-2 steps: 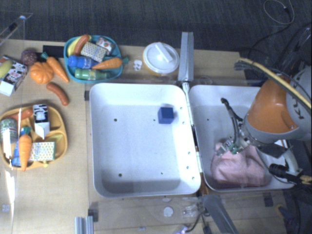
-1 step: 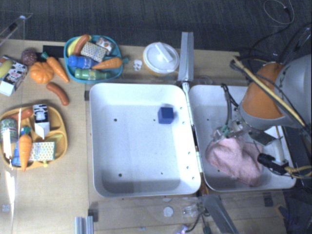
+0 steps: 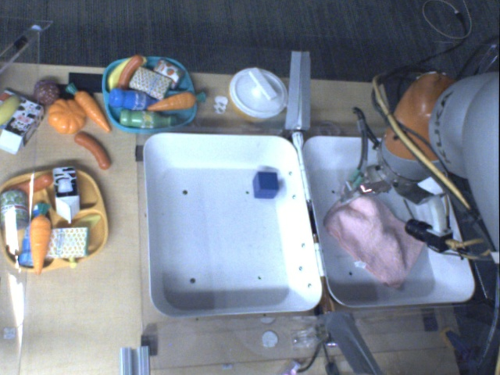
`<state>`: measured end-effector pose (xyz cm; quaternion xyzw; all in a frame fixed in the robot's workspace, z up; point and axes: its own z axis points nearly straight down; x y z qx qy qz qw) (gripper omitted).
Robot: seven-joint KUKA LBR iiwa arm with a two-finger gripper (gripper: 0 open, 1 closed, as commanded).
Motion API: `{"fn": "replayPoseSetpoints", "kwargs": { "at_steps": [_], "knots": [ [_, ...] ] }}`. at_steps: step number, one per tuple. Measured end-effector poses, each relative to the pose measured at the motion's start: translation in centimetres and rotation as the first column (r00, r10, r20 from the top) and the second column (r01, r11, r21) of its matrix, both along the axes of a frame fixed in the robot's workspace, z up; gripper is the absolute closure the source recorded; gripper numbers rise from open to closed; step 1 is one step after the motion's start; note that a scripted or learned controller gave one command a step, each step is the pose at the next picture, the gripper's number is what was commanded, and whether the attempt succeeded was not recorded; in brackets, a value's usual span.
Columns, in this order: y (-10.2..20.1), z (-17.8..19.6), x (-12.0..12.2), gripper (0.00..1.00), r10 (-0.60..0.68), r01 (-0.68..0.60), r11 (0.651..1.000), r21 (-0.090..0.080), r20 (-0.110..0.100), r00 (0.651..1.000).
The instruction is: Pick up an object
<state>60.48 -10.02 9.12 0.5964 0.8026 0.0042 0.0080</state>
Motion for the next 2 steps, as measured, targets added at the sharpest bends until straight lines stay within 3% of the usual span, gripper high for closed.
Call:
{"fn": "replayPoseSetpoints", "kwargs": {
  "at_steps": [1,2],
  "knots": [
    [0.1,1.2,0.2,1.00,0.008,-0.008,1.000,-0.002,0.005,1.000],
    [0.6,7.2,-2.3,1.00,-0.162,0.162,0.987,0.003,-0.015,0.987]
  ]
}}
